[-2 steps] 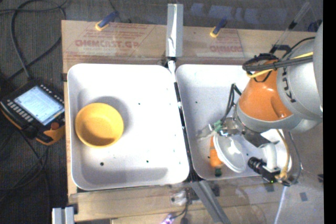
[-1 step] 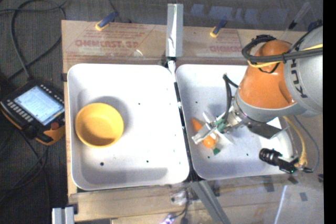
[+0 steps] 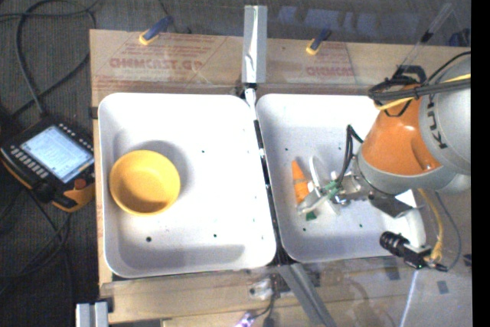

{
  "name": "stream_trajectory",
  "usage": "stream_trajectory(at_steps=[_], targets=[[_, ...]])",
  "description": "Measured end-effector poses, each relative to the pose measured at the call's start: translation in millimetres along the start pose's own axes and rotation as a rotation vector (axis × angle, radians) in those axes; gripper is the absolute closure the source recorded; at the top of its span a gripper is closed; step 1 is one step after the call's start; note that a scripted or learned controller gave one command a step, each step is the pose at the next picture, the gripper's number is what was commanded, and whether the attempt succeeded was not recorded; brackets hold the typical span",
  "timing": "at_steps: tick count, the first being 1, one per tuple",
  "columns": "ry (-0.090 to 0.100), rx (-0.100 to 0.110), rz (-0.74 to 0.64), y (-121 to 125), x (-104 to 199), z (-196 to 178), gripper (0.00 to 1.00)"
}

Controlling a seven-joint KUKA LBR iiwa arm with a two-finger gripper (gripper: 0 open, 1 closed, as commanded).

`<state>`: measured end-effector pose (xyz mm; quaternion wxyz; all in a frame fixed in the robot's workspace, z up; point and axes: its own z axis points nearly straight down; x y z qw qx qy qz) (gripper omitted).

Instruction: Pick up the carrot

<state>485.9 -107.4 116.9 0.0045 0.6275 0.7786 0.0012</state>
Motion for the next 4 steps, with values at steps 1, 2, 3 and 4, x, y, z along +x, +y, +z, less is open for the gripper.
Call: stream_trajectory(at_steps=[1,2,3,4], targets=[[-0.016,-0.036,0.042,58.7,-13.5,14.2,0.0],[-0.02,-0.038,0.043,59.1,-14.7,3.0,1.0],[-0.018,-0.034,0.043,58.2,-14.1,4.7,0.0],[0.005,0.02,-0.124,104.2,-20.7,27.9,0.0]])
